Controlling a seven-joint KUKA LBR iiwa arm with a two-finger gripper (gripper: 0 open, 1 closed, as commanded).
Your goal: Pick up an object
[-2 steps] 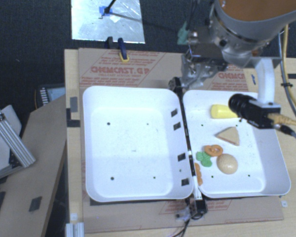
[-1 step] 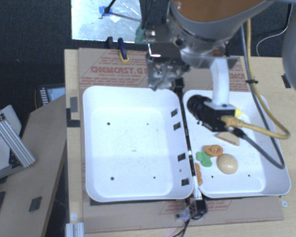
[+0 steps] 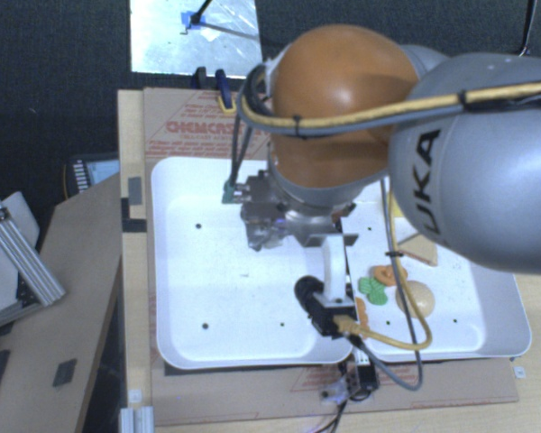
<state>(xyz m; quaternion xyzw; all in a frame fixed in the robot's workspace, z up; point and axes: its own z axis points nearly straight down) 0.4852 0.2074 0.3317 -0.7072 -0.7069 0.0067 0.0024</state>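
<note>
- Objects in right bin [image 3: 500,327], near its front: green piece [image 3: 372,288], orange piece [image 3: 384,276], tan rounded piece [image 3: 417,297], tan flat wedge [image 3: 421,253] just behind.
- Gripper [image 3: 269,228] low over left bin [image 3: 185,242], well apart from those pieces.
- Cannot tell claw's state; hidden under orange wrist band [image 3: 343,97].

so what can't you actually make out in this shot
- Tool: the arm hangs over it in the camera view, so its state cannot be read.
- Right bin: the arm covers most of it. A green piece, an orange piece and a tan round thing show, too small to identify.
- Left bin: its middle and far right corner sit under the arm.
</note>
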